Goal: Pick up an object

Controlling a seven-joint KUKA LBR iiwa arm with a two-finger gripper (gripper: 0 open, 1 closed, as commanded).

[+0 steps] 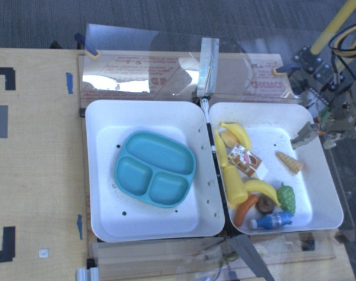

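Camera view looks down on my jaws (302, 136) at the right bin's (324, 215) far right edge; whether they stand apart or together I cannot tell. Nearest me lies the ice-cream cone (290, 162), alone on bare white floor, right of the snack packet (244, 160). I judge it light, stiff and probably brittle, best pinched across its wide mouth. Its long axis runs diagonally, tip toward upper left.
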